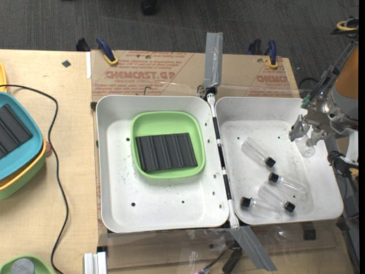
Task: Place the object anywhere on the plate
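1. Bench carries two shallow white bins side by side: left bin and right bin.
2. Left bin holds a green square plate with a dark ribbed insert lying flat on it.
3. Right bin holds several clear vials with black caps. One vial lies near the bin's centre; another lies just below and to the right of it; two more lie close together near the front edge.
4. All vials are well apart from the plate, in the other bin.
5. Gripper hangs over the right bin's far right side, above the bin floor.
6. A clear object appears at the fingertips, but jaw state cannot be told from this view.
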Available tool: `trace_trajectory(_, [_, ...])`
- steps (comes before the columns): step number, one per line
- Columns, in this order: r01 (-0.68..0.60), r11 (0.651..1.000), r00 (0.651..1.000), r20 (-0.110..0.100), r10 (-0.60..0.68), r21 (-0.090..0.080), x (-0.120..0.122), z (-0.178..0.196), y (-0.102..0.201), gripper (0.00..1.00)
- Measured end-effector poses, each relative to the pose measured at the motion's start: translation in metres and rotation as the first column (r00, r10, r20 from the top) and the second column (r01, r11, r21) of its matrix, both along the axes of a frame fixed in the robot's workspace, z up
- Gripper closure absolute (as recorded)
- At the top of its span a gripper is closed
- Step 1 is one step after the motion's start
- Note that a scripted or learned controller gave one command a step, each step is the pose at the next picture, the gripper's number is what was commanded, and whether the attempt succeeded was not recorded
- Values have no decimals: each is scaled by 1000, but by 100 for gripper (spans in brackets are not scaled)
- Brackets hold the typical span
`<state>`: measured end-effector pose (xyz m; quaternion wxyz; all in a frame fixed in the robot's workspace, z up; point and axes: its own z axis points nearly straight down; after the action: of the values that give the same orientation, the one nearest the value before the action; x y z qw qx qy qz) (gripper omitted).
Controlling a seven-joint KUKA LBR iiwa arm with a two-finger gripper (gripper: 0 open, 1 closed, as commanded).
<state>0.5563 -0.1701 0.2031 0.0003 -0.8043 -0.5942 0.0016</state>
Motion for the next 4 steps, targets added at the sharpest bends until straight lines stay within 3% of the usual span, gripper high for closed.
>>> trace_trajectory(1, [0, 1000, 1000, 0, 0, 0, 0, 0, 0, 0])
trace_trajectory(2, [181, 983, 983, 1, -181, -1, -10, 45, -30, 0])
trace_trajectory(3, [358, 934, 934, 1, -358, -1, -15, 95, -31, 0])
trace_trajectory(4, [533, 846, 846, -1, -533, -2, -21, 110, -45, 0])
